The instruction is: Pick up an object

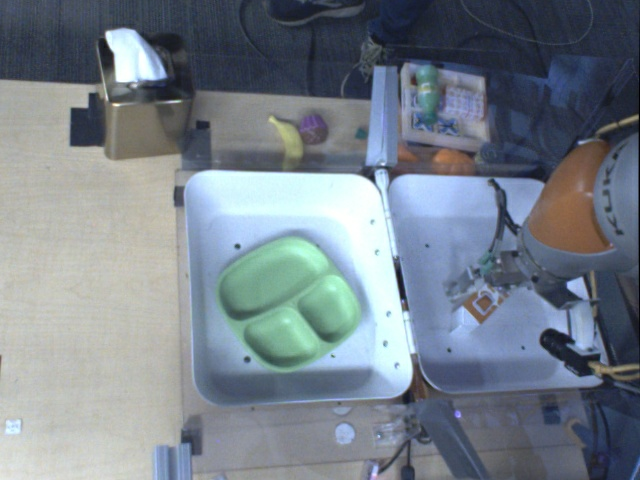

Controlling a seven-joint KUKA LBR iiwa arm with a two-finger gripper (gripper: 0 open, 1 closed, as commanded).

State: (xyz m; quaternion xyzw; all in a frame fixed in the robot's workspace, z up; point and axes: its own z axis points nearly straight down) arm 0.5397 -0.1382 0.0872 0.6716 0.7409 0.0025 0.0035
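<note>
Working from the biggest thing down: two white bins sit side by side across the middle of the frame. The left bin (200, 268) carries a green divided tray (290, 300) lying flat at its centre. The right bin (430, 218) is where I hang, my arm (572, 218) reaching in from the right edge of the frame. My gripper (480, 286) sits low over the right-centre of that bin, just above a small orange-and-white object (482, 306) that seems to rest on the floor of the bin; that looks like my target. How wide my jaws stand I cannot tell, since the wrist and cabling blur them together, and I cannot say the object lies between them.

To do this well, I would judge it best to centre over the small piece, come straight down so it sits between the jaws and not beside them, then close before any lift. It looks light and thin, so a nudge could skate it away.
</note>
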